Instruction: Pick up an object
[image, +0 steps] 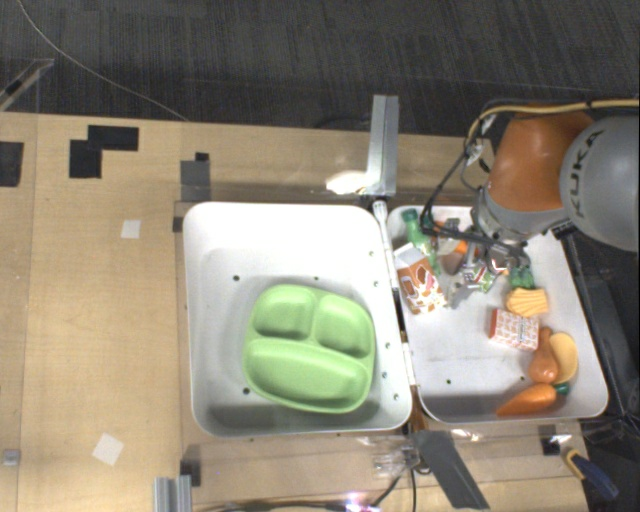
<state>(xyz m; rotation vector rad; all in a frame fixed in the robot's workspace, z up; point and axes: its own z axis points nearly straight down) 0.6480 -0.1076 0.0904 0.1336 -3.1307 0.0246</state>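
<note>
Claw (470, 285) low in right bin (470, 385), upper centre-right of frame; opening impossible to tell. Small carton (422, 283) just left, light, stiff card; best gripped across flat sides.

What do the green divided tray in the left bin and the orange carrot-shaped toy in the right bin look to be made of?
The green three-compartment tray looks like moulded plastic with a matte finish: uniform colour, soft rounded edges. The orange carrot-shaped toy is probably smooth plastic too, with an even colour and a slight sheen, though it is too small to be sure.
</note>
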